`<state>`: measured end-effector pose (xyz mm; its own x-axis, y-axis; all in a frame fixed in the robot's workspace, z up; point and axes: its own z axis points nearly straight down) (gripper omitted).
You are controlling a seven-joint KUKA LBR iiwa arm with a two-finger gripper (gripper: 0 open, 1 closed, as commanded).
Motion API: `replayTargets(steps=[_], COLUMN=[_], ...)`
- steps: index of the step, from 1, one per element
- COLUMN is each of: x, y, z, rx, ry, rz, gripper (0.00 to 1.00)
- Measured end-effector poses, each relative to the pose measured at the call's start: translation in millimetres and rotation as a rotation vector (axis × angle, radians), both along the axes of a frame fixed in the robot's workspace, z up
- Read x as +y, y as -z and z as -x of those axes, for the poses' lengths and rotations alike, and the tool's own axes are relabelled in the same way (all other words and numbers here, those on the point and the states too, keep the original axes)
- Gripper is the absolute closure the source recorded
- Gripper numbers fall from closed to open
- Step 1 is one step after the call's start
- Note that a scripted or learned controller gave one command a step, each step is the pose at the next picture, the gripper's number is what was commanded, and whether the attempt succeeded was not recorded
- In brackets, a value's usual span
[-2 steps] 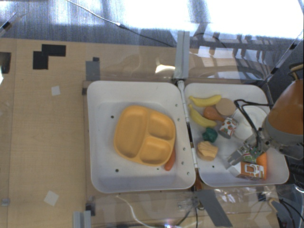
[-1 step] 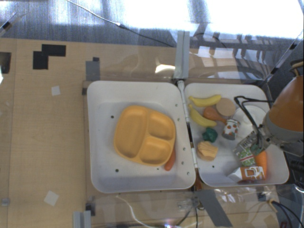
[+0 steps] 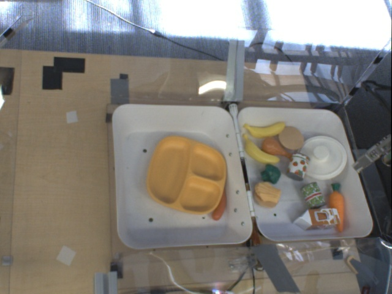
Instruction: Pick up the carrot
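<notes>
**Task item.** The carrot [image 3: 337, 206] lies in the right bin [image 3: 361, 225], toward the lower right of the frame. It lies close along the bin's right wall, green top pointing to the upper frame and orange tip to the lower.

**Neighbours.**
- A small printed carton [image 3: 323, 217] lies just beside the carrot on its left, apparently touching it near the tip.
- A green-labelled can [image 3: 313, 195] sits near the carrot's upper left.
- A white dish [image 3: 324, 157] stands above the carrot, apart from it.
- Two bananas [image 3: 262, 141], a drumstick [image 3: 275, 147], a green piece [image 3: 270, 174] and a bread-like piece [image 3: 267, 193] occupy the bin's left half, well apart from the carrot.

**Left bin.** The left bin [image 3: 131, 225] holds a yellow divided tray [image 3: 185, 174], with a sausage [image 3: 219, 207] against the tray's lower right edge. Neither bears on the task.

**Pincer.** A grey part at the right edge of the frame, above the carrot and outside the bin wall, is judged to be the pincer [image 3: 375, 154]. Whether it is wide or narrow cannot be told. Nothing is seen held in it.

**Assessment.** The pick has not begun and the carrot rests untouched. The wall on one side and the carton on the other leave little room. A grasp across the carrot's upper body, clear of the carton, looks the safer choice. The main risk is catching the carton or the bin wall.
</notes>
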<state>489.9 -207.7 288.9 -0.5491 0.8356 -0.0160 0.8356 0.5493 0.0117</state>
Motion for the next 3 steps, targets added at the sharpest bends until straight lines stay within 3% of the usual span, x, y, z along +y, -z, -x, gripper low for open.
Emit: replayTargets(steps=[1,2,3], x=[1.5,1.6,1.9], y=[-96.0,-201.5,-199.1], z=[0.7,1.6,1.5], rx=[0.001,0.001,0.006], ry=[0.003,-0.191,-0.29], rz=[-0.001,0.004,0.003], gripper=[1.0,1.0,1.0])
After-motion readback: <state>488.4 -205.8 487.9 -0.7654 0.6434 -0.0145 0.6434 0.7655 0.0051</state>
